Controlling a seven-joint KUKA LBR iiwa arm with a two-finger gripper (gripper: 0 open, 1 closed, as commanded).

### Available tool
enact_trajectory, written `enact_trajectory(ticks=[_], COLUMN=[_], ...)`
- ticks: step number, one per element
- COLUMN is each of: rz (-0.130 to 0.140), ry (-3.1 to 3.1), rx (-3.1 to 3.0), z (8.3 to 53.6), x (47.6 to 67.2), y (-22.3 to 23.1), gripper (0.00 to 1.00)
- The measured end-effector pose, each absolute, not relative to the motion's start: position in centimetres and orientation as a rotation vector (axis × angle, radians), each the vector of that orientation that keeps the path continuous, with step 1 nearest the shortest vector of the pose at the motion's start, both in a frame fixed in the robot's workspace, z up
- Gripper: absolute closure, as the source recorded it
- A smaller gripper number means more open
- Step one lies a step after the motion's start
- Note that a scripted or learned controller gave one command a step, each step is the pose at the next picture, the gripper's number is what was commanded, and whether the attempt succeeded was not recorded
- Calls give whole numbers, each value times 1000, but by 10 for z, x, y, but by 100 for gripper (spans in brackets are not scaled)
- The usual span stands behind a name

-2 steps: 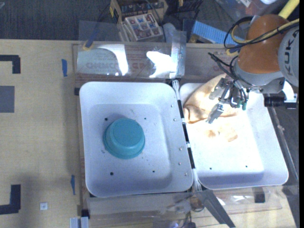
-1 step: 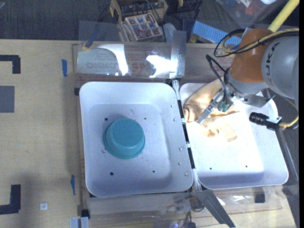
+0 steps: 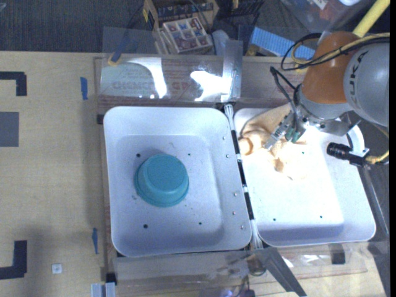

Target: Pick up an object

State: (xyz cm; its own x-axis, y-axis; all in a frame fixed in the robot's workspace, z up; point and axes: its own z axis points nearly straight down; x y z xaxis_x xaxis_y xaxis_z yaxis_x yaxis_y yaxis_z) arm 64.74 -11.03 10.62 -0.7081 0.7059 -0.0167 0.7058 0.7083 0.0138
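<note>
Fingers (image 3: 276,140) low in right bin (image 3: 322,218), aperture unclear

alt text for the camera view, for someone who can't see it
A grey robot arm with an orange band reaches from the right, its gripper low over pale tan objects at the back of the right white bin. The left white bin holds an upside-down teal bowl.

— What's in the left bin (image 3: 117,141)?
— A teal bowl (image 3: 162,179), round, upside down, flat base up, near the middle of the floor, apart from the walls.
— And the right bin (image 3: 322,228)?
— Tan pieces (image 3: 249,145) near its upper left corner, close to the divider. Glare blurs them; their shape is unclear.
</note>
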Motion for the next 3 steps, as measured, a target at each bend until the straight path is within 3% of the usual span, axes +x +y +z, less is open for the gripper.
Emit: enact_trajectory(ticks=[1,2,3], rz=[1,2,1], ry=[3040,2904,3071], rx=[777,1178,650], z=[126,236,203], x=[633,659,652], y=[-96,-94,-84], gripper=[100,100,100])
